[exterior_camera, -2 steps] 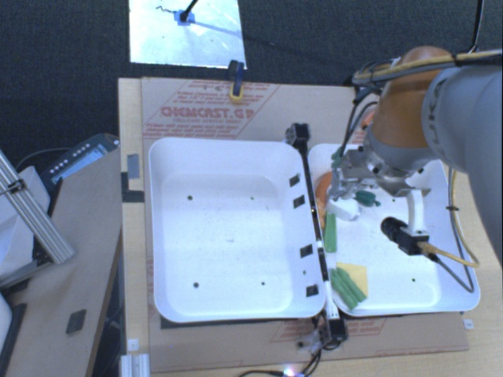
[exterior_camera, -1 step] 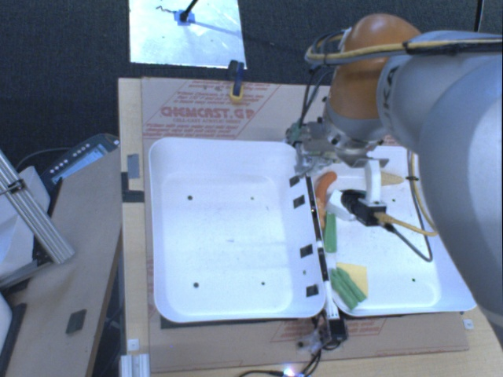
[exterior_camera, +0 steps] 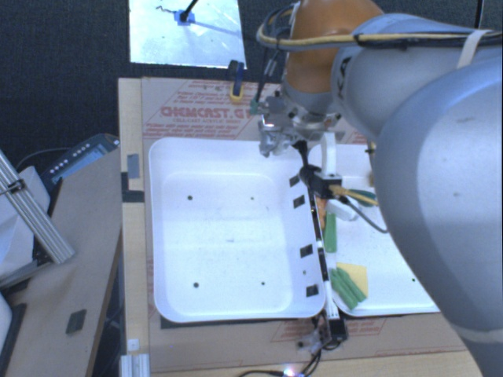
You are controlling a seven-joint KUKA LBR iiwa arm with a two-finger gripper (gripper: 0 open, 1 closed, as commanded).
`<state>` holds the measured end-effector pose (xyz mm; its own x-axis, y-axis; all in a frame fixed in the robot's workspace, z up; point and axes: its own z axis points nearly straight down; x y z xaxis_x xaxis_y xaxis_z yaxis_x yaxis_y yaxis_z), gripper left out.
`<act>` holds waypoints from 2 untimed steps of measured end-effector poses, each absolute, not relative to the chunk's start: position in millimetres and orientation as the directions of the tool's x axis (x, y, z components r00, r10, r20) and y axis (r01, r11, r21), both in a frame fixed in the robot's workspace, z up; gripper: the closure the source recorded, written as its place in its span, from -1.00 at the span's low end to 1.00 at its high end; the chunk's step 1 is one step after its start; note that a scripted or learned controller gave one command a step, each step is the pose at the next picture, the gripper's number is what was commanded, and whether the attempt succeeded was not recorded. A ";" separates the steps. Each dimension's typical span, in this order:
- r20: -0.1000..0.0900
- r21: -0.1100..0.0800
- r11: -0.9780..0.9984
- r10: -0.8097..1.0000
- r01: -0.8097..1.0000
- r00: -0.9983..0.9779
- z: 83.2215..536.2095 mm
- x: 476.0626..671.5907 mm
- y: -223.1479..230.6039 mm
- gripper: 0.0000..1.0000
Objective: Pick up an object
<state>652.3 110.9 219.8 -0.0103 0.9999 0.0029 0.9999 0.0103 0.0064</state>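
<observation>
A slim green stick (exterior_camera: 331, 232) lies in the right bin (exterior_camera: 393, 293), close along the bin's left wall and pointing toward the far end. Nearer the camera, a thicker green piece (exterior_camera: 347, 287) lies at a slant in the same bin. It touches a flat yellow block (exterior_camera: 357, 272) that sits just to its right. All three rest on the bin's floor, and nothing grips them.

The tool (exterior_camera: 271, 141) hangs well apart from them, above the far right corner of the left bin (exterior_camera: 161, 210), near the wall the two bins share. From this slant I cannot tell whether the tool is apart or together, and nothing shows held in it.

Above it rises the orange band (exterior_camera: 330, 22). The grey arm (exterior_camera: 428, 155) sweeps in from the right and hides much of the right bin. The left bin's white floor shows a few small dark dots.

Both bins sit on a pale board with red print (exterior_camera: 196, 112), which lies on the counter (exterior_camera: 98, 234). A small blue and yellow clamp (exterior_camera: 235, 81) stands at the board's far edge.
</observation>
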 end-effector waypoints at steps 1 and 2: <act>0.003 -0.001 0.011 1.000 1.000 -0.011 186.9 638.5 186.9 1.00; 0.002 -0.004 0.009 1.000 1.000 -0.009 135.9 610.7 238.3 1.00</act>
<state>610.7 238.3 135.9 -0.0086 1.0000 0.0021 1.0000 0.0086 -0.0041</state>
